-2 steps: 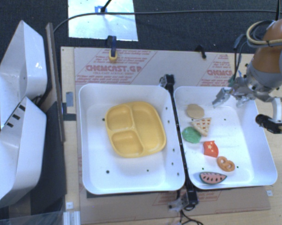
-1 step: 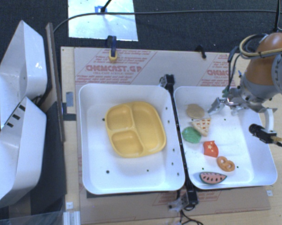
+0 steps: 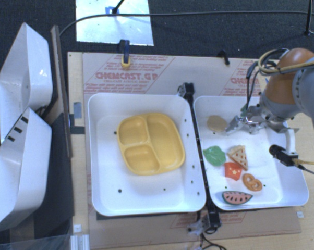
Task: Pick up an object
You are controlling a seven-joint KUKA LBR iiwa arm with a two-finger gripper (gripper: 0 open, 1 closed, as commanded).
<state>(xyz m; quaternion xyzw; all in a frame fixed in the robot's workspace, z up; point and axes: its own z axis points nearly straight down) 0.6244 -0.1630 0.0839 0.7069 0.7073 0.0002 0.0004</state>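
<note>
1. Two white bins sit side by side on the desk (image 3: pixel 162 69) in the camera view. The arm (image 3: pixel 295 85) reaches in from the right, and its tool (image 3: pixel 235 125) hangs low over the upper part of the right bin (image 3: pixel 298 191).

2. Tool state: I cannot tell whether it is open or closed, and nothing is visibly held in it.

3. Likely target: the tan cookie (image 3: pixel 217 123), lying just beside the tool tip on its left, near the bin's upper-left corner.

4. Risks from here:
   - The cookie looks flat and low, so a closing grip could slide over it or push it toward the wall instead of lifting it.
   - It lies close to the divider (image 3: pixel 196 139) between the bins — a descent there could clip the rim.
   - The tool's cable (image 3: pixel 308 164) trails over the right bin and might drag across the toys.

5. Right bin contents, all apart from one another:
   - cookie at top left;
   - green leaf (image 3: pixel 214 155) below it;
   - pizza slice (image 3: pixel 238 155) beside the leaf;
   - red piece (image 3: pixel 233 170) under the slice;
   - pretzel (image 3: pixel 252 182) to the lower right;
   - watermelon slice (image 3: pixel 237 197) near the front wall.

6. Left bin (image 3: pixel 102 155): one yellow tray (image 3: pixel 151 142) with three compartments — nothing visible in them.
</note>
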